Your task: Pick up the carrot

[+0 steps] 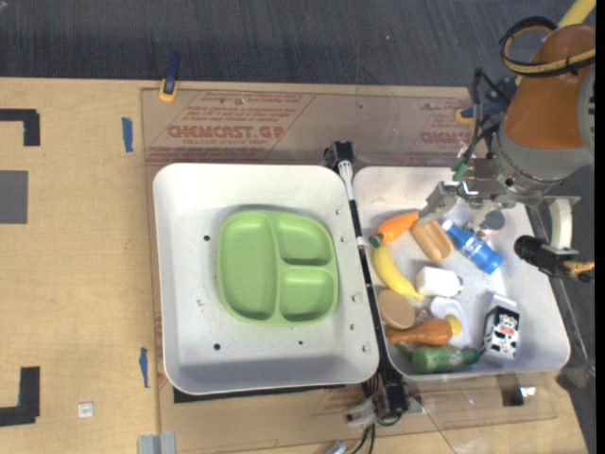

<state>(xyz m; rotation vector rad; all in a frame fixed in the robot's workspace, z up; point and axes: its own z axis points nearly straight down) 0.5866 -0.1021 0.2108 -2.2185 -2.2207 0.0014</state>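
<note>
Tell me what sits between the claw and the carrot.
Nothing visible stands between them. The claw hovers over the right bin, and the carrot lies just to its left in open view; the bread roll lies beside it, not on it.

Both bins (pixel 189 348) looked like smooth white plastic, faintly glossy. Divided green tray (pixel 278 267): matt plastic. Carrot (pixel 398 224), banana (pixel 392 270): smooth, plastic-looking, slight sheen. Blue bottle (pixel 475 248) appeared glossy. Bench top (pixel 76 282) was matt brown board, cardboard-like. Gripper (pixel 465 197) showed dull grey metal.
</note>
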